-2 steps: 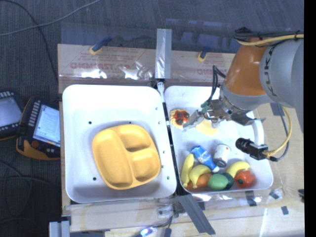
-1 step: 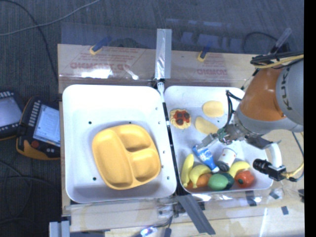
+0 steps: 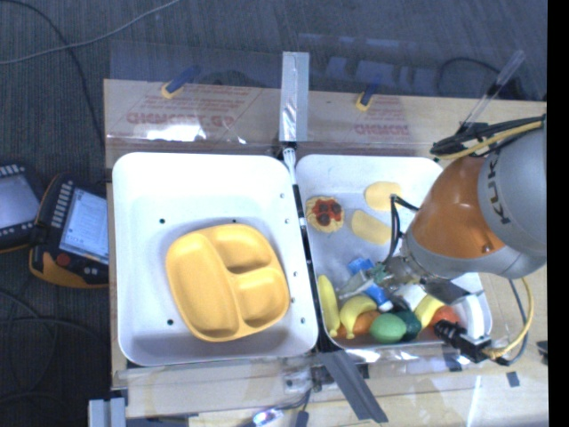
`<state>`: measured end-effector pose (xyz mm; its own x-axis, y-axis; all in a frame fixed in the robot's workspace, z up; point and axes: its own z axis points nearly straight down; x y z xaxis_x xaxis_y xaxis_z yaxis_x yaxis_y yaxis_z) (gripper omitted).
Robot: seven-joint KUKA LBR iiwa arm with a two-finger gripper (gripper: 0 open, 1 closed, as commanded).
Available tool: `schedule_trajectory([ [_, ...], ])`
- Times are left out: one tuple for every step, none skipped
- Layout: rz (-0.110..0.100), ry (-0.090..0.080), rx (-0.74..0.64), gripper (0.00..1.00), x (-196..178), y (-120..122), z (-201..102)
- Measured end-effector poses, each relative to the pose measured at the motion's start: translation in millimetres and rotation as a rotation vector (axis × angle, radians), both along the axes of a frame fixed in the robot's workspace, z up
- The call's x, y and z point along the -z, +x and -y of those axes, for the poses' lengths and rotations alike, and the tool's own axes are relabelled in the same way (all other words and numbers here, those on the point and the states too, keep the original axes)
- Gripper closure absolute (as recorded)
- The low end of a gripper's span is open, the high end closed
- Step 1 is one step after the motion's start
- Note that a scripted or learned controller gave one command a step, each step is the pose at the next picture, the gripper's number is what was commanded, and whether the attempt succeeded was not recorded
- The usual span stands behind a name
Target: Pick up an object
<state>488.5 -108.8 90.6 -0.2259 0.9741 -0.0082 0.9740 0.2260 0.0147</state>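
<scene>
The right bin (image 3: 338,172) holds a heap of toy food. A small round pizza piece (image 3: 324,212) lies near its left wall, with two pale yellow pieces (image 3: 382,194) (image 3: 371,227) beside it. Along the front lie a banana (image 3: 328,302), a yellow fruit (image 3: 356,309), a green lime (image 3: 388,328) and an orange-red piece (image 3: 444,315). My gripper (image 3: 374,283) reaches down from the right into the middle of this bin, just above the yellow fruit and the lime. The grey and orange wrist (image 3: 453,225) hides the bin's right half.
The left bin (image 3: 142,194) holds a yellow divided tray (image 3: 229,278). A metal divider (image 3: 294,105) runs between the bins at the back. A handheld pendant (image 3: 71,229) lies on the floor at the left. Cables (image 3: 484,136) run along the arm at the right.
</scene>
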Motion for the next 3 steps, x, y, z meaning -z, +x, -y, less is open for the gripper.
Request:
schedule_trajectory([
  [-0.007,0.011,0.101,0.00,1,19,21],
  [-0.001,0.011,0.101,1.00,-10,21,21],
  [-0.016,0.003,0.222,1.00,-145,52,-24],
])
